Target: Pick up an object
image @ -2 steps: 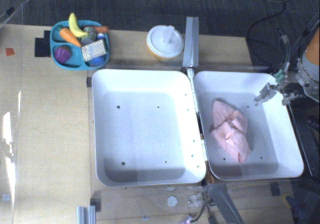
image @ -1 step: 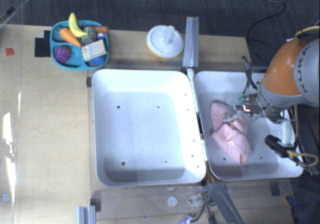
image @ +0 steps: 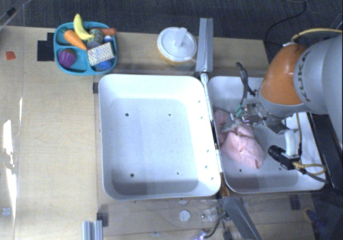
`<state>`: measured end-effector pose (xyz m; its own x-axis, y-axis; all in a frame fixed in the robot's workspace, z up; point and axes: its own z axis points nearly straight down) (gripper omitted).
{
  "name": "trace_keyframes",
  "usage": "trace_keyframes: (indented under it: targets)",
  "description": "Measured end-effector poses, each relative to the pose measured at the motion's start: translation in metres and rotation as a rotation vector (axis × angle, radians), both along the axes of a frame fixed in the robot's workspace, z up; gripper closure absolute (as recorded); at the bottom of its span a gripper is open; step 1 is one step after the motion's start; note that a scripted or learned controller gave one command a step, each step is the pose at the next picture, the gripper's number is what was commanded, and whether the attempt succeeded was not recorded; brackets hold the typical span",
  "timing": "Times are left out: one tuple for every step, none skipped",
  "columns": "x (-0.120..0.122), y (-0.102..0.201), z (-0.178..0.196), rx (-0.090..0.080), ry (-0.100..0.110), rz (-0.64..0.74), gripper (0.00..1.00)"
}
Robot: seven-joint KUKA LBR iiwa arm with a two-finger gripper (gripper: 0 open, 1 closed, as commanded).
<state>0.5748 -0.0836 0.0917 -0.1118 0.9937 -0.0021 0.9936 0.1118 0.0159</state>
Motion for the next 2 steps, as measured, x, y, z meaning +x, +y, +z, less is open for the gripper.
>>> trace_keyframes:
  targets:
    - [0.003, 0.002, 0.013, 0.002, -0.008, 0.002, 1.0]
    - [0.059, 0.007, 0.13, -0.002, 0.006, 0.092, 1.0]
